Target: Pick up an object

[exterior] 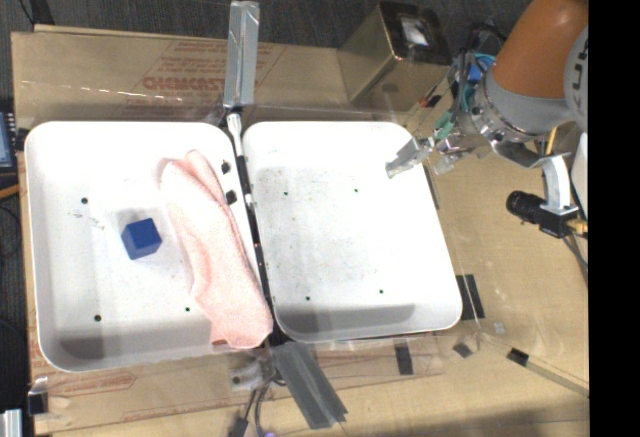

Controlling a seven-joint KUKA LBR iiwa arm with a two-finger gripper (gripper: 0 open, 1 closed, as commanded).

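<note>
A small blue cube (141,237) lies in the left bin (60,325), left of its middle. A pink cloth (212,245) is draped lengthwise along that bin's right side, from the upper middle down to the front right corner. My gripper (407,159) hangs over the far right corner of the right bin (350,315), well away from both things. Nothing shows between its tips.
A flat cardboard sheet (120,65) lies behind the bins. A brass-coloured box (395,47) stands behind the right bin, close to my wrist. A grey metal post (242,50) rises at the divide between the bins.
</note>
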